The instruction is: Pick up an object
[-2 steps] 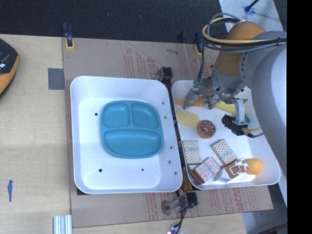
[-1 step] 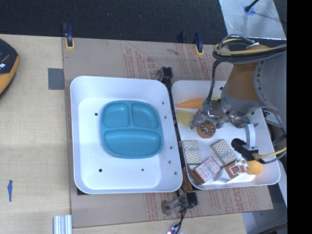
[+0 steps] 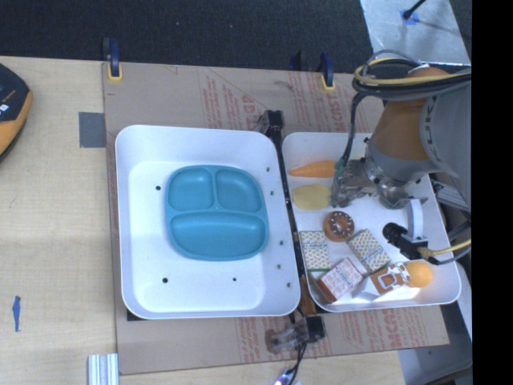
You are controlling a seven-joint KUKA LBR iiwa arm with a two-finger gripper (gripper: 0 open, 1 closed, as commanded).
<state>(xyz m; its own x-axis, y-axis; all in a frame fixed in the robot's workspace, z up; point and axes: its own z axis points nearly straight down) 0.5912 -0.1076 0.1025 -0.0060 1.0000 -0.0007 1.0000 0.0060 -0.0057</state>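
Approach step: gripper (image 3: pixel 346 189) low in right bin (image 3: pixel 449 283), just beside yellow disc (image 3: pixel 311 196) & carrot (image 3: pixel 314 168). Fingers: can't tell if open or closed. Nothing seen gripped. Next, prob: centre over disc, close.

wooden bench (image 3: pixel 48 215), cardboard sheet (image 3: pixel 200 95), two white bins (image 3: pixel 136 215) side by side

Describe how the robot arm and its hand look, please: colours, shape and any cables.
The arm is thick and rounded, grey, with an orange band above the wrist. Black and yellow cables loop over its top. The hand is small, dark grey metal.
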